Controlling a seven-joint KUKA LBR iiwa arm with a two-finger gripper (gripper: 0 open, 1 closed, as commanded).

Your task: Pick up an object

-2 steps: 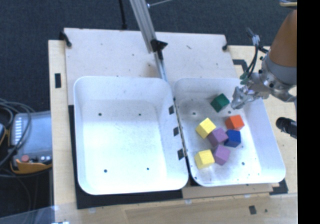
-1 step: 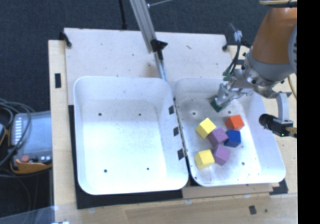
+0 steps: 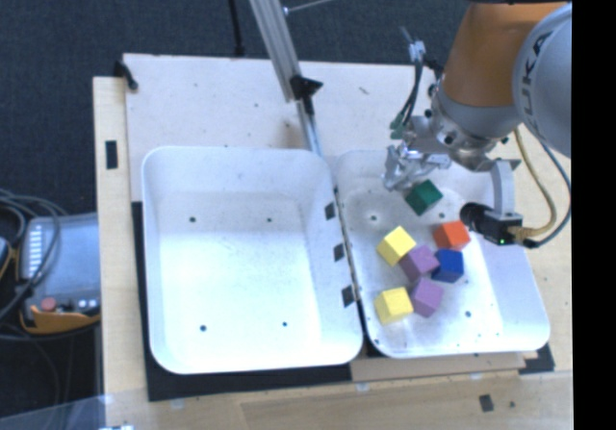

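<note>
Right bin [image 3: 520,317] with coloured blocks [image 3: 421,269], gripper [image 3: 409,171] perhaps touching green block [image 3: 423,195]

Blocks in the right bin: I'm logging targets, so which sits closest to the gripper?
The green block, just below the gripper; the other blocks cluster farther down the right bin.

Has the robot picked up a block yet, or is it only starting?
Done: the gripper is over the right bin, right above the green block. In hand: going for that block; I can't tell if it's gripped or lifted. Left: raise it clear. The yellow, purple, blue and orange blocks lie in the bin.
</note>
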